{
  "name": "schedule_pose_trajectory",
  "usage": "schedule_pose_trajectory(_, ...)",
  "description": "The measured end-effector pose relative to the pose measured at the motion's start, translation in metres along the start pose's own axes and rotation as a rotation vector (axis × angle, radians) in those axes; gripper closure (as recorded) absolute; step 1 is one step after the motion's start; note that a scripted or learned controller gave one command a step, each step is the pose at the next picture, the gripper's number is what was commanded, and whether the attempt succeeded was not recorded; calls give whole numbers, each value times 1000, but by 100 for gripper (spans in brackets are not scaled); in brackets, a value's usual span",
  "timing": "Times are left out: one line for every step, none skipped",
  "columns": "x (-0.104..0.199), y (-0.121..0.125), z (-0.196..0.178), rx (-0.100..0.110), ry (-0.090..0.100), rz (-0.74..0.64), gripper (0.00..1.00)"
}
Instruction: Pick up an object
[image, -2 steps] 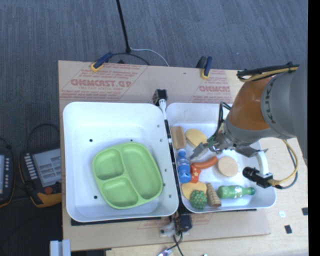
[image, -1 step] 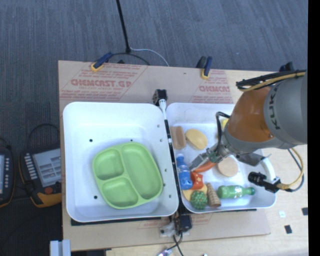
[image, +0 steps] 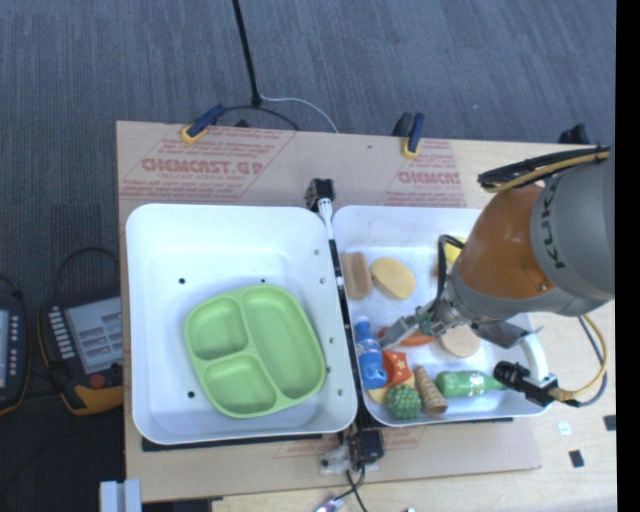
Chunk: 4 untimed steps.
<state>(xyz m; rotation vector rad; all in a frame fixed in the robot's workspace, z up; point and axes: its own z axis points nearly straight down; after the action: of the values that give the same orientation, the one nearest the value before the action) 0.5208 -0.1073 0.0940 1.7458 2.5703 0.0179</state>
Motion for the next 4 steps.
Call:
schedule_pose_trajectory(-7,28,3,25,17,186,0)
schedule_pose_trajectory(4,2,1,6,5,240,0)
schedule_pose_trajectory(16,-23,0,3,2,364,0)
schedule_pose_trajectory(-13,38,3,20,10,459,0)
